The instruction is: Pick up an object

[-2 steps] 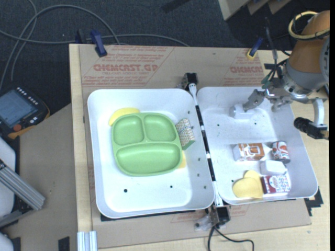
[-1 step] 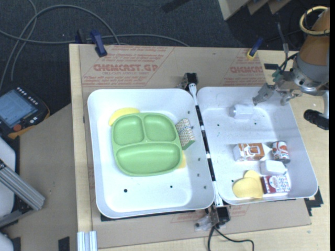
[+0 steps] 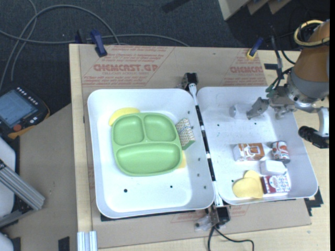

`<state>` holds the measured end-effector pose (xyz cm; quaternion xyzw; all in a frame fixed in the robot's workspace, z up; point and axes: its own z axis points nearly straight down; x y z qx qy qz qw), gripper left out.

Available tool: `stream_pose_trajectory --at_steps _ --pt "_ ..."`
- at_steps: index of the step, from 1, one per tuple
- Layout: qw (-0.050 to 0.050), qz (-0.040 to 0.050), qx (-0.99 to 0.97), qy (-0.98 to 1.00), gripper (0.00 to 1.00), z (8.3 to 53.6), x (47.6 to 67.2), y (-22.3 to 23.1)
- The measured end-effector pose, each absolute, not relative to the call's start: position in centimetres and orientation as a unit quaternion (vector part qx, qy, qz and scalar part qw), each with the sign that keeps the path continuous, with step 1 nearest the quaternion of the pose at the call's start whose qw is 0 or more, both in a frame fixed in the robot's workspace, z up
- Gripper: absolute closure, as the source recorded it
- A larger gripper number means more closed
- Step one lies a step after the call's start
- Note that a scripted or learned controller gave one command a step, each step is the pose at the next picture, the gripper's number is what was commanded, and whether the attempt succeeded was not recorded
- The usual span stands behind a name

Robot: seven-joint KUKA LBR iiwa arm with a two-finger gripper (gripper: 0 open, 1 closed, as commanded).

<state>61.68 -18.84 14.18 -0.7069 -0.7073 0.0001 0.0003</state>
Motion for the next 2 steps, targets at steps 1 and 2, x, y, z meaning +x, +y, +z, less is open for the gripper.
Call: stream_pose_trajectory --at_steps 1,2 --pt "0.001 0.0002 -0.707 -0.707 0.0 8.4 55.9 -14.9" --pt "0.001 0.0001 -0.707 -0.707 0.0 8.4 52.7 -14.0"
